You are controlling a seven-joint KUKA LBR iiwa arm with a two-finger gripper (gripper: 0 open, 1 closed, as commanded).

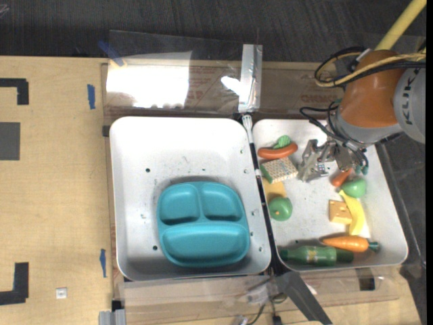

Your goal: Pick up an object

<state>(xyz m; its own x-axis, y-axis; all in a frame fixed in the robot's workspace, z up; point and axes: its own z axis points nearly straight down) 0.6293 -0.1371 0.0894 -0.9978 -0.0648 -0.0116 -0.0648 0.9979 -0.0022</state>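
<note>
Hand (316, 162) hovers just right of the waffle piece (281, 170)

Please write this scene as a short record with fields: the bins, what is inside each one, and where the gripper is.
left bin: holds a blue divided tray
right bin: holds toy food
items by the top wall: hot dog, green piece
items in the middle: waffle-like square, green apple, yellow pieces
items by the bottom wall: green bottle, carrot
gripper: low over the upper part of the right bin, between the waffle-like square and a small red and green piece
held object: none visible between the fingers
</note>
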